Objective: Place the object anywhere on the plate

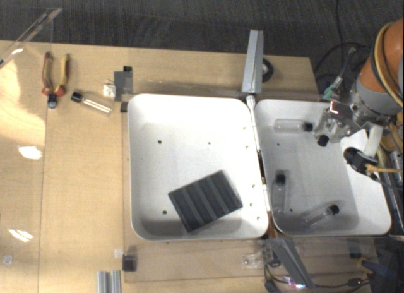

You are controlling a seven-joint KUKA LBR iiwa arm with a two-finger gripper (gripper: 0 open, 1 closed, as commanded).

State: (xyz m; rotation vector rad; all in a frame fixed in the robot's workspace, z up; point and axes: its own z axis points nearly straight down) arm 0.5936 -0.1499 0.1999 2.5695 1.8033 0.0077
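A pale wooden bench (76, 178) fills most of the view, with dark grey carpet along the top edge behind it. Two shallow white bins sit side by side on it, their inner walls touching. The left bin (189, 121) holds a dark ribbed rectangular plate (205, 201), lying flat and turned at a slant in the lower middle of the bin, close to the near wall. The right bin (303, 159) holds three clear vials with black caps: one vial (292, 125) lies near the far wall, cap pointing right; a second vial (279, 191) lies along the left wall, cap at its upper end; a third vial (317, 213) lies tilted near the bin's near wall, cap at its right end. All three are well apart from one another and none touches the plate. The grey arm with its orange band (388, 52) comes in at the upper right, and the gripper (329, 126) hangs over the far right part of the right bin, just right of the first vial's cap. How it is set cannot be told from this angle, and no vial can be made out in its hold. On the bench left of the bins lie red-handled pliers (54, 78) and another small vial (91, 101).
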